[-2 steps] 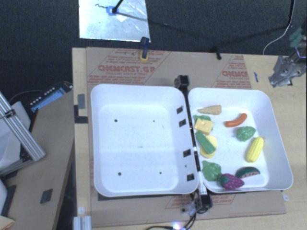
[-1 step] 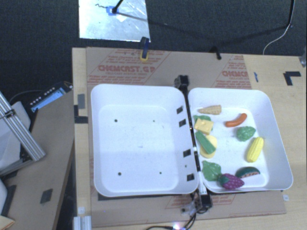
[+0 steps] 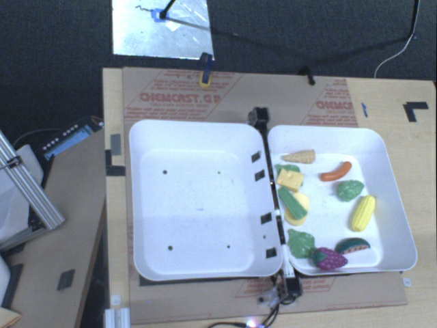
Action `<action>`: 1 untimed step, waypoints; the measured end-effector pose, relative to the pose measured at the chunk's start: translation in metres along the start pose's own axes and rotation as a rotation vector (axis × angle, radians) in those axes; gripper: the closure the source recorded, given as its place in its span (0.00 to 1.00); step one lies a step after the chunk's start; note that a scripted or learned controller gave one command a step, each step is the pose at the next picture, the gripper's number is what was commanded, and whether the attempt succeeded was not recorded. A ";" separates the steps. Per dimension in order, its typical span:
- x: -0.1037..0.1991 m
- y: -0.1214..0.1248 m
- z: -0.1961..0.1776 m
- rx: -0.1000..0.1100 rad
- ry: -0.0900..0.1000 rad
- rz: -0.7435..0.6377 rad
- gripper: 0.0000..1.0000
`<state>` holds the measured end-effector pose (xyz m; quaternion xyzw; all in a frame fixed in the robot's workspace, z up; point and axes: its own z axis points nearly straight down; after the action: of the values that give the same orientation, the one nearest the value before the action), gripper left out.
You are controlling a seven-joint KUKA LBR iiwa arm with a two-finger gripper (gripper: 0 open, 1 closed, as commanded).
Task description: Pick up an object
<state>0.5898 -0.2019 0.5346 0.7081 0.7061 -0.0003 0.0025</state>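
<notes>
Still pre-grasp: next, reach into right-of-frame bin [image 3: 372, 159], close on yellow corn cob [image 3: 362, 212]; jaw state untellable.

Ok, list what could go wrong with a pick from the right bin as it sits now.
1. The cheese wedge, green cucumber piece and yellow slice crowd together against the divider, so a grab there may snag two or hit the wall.
2. The grapes and watermelon slice lie close to the right bin's front rim, leaving little room.
</notes>
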 end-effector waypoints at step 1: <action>0.046 -0.086 -0.002 0.001 0.005 -0.008 1.00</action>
<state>0.5044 -0.1555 0.5363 0.7052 0.7090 0.0014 0.0004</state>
